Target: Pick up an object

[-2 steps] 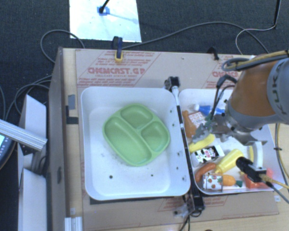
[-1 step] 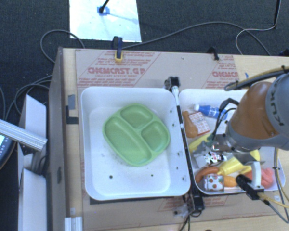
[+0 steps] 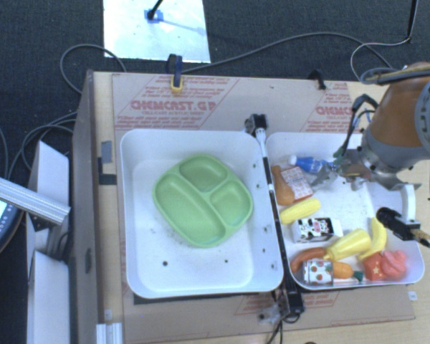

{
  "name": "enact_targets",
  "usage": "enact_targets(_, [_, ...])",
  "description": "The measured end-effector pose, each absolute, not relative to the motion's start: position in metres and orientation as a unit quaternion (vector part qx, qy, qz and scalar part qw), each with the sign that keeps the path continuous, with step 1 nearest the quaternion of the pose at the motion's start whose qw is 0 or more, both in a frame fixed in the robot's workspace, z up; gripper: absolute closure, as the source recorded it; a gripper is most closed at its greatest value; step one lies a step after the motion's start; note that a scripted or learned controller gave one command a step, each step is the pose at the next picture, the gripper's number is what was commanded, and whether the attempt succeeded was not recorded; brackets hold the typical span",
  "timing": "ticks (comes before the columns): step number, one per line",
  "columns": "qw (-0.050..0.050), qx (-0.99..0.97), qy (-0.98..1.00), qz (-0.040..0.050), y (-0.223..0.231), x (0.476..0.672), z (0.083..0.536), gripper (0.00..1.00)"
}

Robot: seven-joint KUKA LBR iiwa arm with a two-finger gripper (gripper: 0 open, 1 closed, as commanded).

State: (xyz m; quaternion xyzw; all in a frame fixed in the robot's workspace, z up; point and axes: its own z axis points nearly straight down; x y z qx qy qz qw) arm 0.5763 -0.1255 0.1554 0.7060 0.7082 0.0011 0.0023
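Observation:
The right bin holds several toy food items: a blue bottle, a red and tan packet, a yellow corn-like piece, a cow-print carton, a yellow pepper-like piece, a banana, a pink and red piece, an orange sausage shape and a small printed box. My gripper reaches in from the right and hangs low at the bin's far side. It is just right of the blue bottle and close to the packet.
The left bin holds a green divided plate. A black divider clamp sits between the bins at the back. The arm's orange band and grey wrist hang above the right bin's far right corner. Cables run around the bench.

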Motion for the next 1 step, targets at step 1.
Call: enact_targets(1, [0.0, 0.707, 0.707, -0.0002, -0.1501, 0.5361, 0.1339, 0.0])
